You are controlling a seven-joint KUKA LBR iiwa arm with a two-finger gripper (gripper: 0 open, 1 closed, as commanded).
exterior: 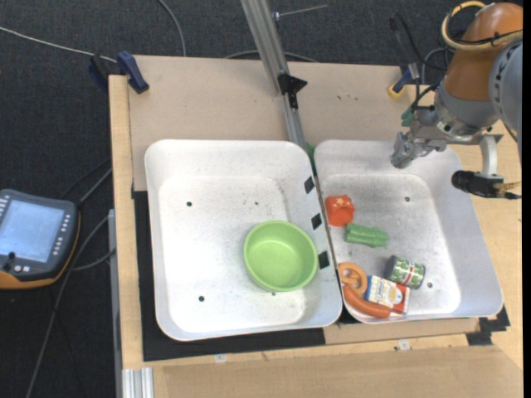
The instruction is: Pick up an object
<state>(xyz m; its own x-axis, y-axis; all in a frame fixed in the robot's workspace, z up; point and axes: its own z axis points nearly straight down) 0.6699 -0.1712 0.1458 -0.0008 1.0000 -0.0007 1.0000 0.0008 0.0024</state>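
Observation:
My gripper (401, 155) hangs over the far edge of the right bin (465, 247), with nothing visible between its fingers. Below it in that bin lie an orange cup (339, 210) near the divider, a green oblong piece (367, 236), a small green can (405, 271), and at the near edge a white carton (386, 293) resting on an orange curved toy (355, 288). A green bowl (280, 255) sits in the left bin (191, 222) near its right side.
A grey metal pole (270, 48) slants down to the bins' shared edge. A blue clamp (133, 71) grips the bench's far left corner. A handheld control pendant (33, 237) lies off the bench at left.

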